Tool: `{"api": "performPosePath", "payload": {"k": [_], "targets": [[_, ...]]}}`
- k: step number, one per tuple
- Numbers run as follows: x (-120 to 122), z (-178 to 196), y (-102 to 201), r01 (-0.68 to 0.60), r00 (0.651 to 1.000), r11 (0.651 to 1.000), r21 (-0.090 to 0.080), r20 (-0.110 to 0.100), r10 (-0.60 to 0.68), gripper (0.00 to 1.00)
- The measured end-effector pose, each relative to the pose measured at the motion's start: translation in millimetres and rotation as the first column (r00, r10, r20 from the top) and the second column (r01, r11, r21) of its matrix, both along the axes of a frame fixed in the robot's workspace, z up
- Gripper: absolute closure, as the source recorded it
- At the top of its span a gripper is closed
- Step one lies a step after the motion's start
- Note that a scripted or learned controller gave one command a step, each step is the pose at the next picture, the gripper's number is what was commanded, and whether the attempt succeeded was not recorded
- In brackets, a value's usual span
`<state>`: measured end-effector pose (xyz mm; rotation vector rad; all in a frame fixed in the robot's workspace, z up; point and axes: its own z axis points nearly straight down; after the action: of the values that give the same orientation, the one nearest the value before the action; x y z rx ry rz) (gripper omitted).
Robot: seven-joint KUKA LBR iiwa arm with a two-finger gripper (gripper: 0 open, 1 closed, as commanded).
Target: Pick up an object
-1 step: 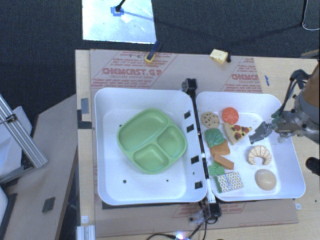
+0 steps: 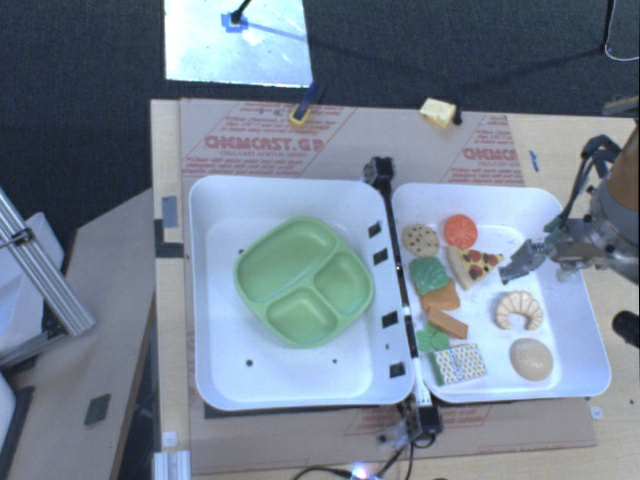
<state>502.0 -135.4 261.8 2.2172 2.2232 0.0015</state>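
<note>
Plastic toy food is sitting in the right bin (image 2: 590, 363): cookie (image 2: 420, 239), tomato (image 2: 460, 231), pizza slice (image 2: 474, 264), croissant (image 2: 520, 310), egg (image 2: 531, 358), plus a box (image 2: 459, 364) and green pieces by the divider. The gripper (image 2: 520, 261) is hanging over the bin, just right of the pizza and above the croissant, holding nothing visible; jaws width cannot be told. The croissant is looking like the nearest target: likely light, rigid, slick. Gripping across its thick middle is looking safest; the curved ends would probably slip. The left bin (image 2: 215, 368) is carrying a green tray (image 2: 303, 279).

open floor right of pizza slice (image 2: 474, 264); croissant (image 2: 520, 311) & egg (image 2: 531, 358) below it, toys crowd its left.
</note>
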Motion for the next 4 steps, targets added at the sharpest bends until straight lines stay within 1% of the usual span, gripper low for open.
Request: {"api": "performPosePath", "payload": {"k": [1,2,3,4], "targets": [[-5.4,-59.0,6.3,0.001,1.0,1.0,0.002,-0.005,-0.001,0.0],[2.5,-104.7,6.6,0.001,1.0,1.0,0.002,-0.005,-0.001,0.0],[-1.1,-164.9,8.4,0.003,1.0,1.0,0.001,-0.002,-0.003,0.0],[3.5,-173.4,7.0,0.004,1.0,1.0,-0.003,0.012,-0.004,0.0]]}}
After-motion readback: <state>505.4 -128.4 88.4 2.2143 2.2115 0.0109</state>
